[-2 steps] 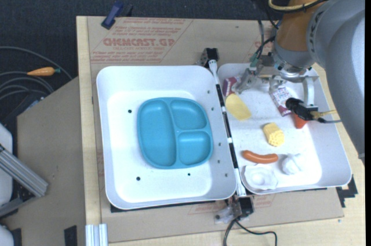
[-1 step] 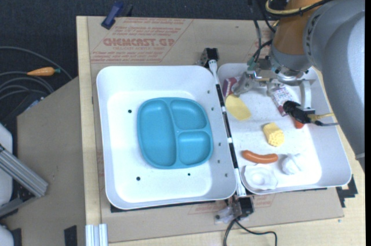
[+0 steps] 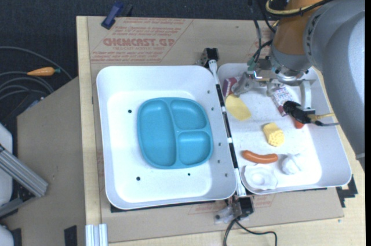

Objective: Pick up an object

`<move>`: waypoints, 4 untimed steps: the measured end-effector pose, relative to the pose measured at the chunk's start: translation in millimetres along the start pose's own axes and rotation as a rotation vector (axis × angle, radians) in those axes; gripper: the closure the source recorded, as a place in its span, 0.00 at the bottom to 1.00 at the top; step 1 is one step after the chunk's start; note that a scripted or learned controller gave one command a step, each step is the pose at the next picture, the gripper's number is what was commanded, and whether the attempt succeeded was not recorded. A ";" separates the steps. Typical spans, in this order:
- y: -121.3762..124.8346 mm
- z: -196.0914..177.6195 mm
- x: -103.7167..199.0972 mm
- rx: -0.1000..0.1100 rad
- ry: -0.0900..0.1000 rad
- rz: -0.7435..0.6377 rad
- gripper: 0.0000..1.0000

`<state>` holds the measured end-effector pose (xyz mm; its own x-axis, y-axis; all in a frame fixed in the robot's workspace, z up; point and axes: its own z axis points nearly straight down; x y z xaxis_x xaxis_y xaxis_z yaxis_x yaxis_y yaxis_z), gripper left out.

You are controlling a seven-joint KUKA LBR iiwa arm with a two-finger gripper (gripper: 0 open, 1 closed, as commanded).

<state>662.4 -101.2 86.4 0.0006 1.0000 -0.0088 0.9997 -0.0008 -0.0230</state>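
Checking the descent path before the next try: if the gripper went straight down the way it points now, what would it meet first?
The gripper points down at the far end of the right bin. Probably the red-and-white packet below it comes first, though depth is unclear.
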 end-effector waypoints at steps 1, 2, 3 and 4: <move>-0.1 0.1 0.4 0.000 -0.001 0.001 0.00; -0.1 0.2 0.3 0.000 -0.001 0.000 0.00; 0.0 0.3 -0.2 0.000 0.000 0.000 0.00; -2.2 0.3 0.5 -0.007 -0.001 0.002 0.00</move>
<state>660.2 -100.7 86.2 0.0030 0.9999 -0.0103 0.9999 -0.0032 -0.0161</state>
